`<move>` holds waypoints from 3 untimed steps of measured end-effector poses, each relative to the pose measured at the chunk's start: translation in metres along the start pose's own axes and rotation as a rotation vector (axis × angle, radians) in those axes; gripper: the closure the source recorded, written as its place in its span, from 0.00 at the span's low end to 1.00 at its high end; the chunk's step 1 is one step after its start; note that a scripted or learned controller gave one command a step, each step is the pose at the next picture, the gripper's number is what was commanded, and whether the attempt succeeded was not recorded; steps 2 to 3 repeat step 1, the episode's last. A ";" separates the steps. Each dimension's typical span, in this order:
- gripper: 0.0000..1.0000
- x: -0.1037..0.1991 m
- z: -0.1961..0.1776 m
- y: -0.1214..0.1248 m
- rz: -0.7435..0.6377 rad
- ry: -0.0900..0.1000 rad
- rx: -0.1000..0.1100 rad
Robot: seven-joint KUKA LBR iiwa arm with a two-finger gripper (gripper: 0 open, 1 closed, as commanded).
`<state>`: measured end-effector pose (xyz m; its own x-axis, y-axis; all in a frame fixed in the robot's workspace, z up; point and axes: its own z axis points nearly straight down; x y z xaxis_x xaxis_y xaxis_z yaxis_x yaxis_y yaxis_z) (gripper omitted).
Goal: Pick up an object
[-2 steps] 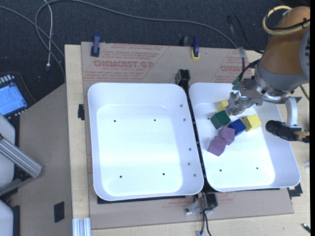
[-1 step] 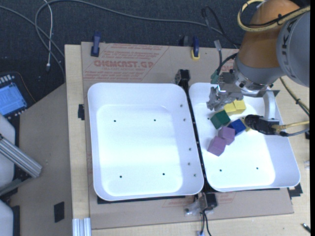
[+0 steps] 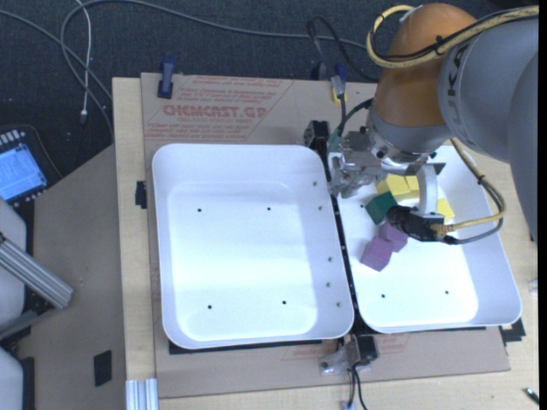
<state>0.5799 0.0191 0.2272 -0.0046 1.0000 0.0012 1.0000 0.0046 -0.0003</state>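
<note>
R bin [image 3: 444, 310]: purple block [image 3: 383, 248], green block [image 3: 379, 205], yellow block [image 3: 403, 186].

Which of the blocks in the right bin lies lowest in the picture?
The purple block. It lies below the green block and the yellow block, which sit higher, beside the arm.

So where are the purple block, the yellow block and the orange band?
purple block [image 3: 382, 247]: camera view, its top face.
yellow block [image 3: 402, 186]: camera view, its visible top.
orange band [image 3: 419, 67]: camera view, its rounded middle.

Grey arm [image 3: 500, 75], orange band [image 3: 419, 58], yellow cable [image 3: 402, 54].
</note>
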 end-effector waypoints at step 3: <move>1.00 0.042 0.000 0.007 0.001 0.000 -0.001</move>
